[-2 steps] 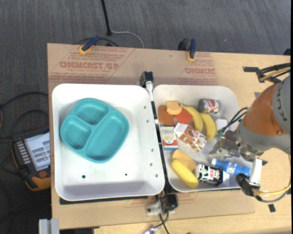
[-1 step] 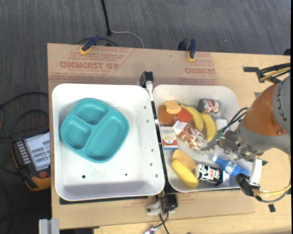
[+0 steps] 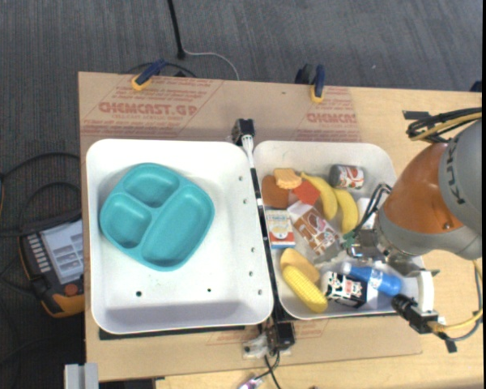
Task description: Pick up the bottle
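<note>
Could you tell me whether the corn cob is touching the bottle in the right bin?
Cannot tell. In the camera view, the corn cob lies close beside the black-and-white end of the bottle, but their edges meet in shadow, so neither contact nor a gap shows plainly.

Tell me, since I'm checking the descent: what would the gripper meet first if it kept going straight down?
Probably the bottle, lying on its side directly under the gripper in the right bin; depth is unclear.
</note>
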Motion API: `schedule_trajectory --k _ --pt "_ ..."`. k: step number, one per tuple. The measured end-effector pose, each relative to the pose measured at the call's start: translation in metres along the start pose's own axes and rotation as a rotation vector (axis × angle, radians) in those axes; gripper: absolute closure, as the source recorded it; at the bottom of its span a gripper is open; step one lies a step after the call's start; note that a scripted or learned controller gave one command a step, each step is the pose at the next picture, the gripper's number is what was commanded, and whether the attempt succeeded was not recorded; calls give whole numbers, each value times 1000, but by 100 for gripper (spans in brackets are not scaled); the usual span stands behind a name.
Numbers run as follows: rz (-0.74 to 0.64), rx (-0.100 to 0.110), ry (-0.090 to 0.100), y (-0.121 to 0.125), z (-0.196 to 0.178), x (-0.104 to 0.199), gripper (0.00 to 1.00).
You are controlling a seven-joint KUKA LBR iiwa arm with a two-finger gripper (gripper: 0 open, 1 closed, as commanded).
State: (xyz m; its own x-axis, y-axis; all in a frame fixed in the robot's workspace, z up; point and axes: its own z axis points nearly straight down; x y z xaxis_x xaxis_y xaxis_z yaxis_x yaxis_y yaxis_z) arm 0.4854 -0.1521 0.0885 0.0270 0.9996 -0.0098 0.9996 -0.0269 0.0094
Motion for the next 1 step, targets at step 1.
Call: schedule_trajectory --k 1 --pt "-300 2 13 3 1 -55 0"
